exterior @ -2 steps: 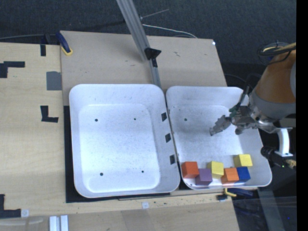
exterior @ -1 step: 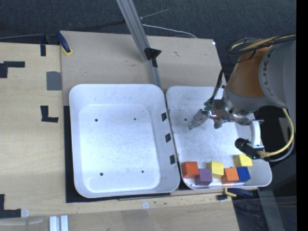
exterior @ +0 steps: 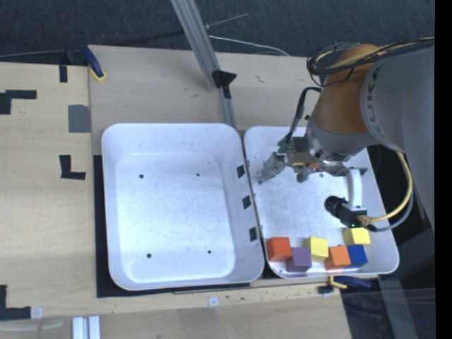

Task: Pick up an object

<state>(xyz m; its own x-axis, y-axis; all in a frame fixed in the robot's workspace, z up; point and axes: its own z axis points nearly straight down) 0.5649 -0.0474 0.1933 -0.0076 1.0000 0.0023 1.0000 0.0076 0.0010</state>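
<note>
Gripper point(exterior: 284, 168) poised over the right bin point(exterior: 296, 203), toward its far left corner, fingers spread apart with nothing between them. Blocks cluster along that bin's near edge, well apart from the gripper: orange block point(exterior: 279, 248), purple block point(exterior: 301, 258), yellow block point(exterior: 318, 247), a second orange block point(exterior: 338, 257), blue block point(exterior: 357, 256) and a second yellow block point(exterior: 358, 236). Left bin point(exterior: 169, 203) adjoins.
</note>
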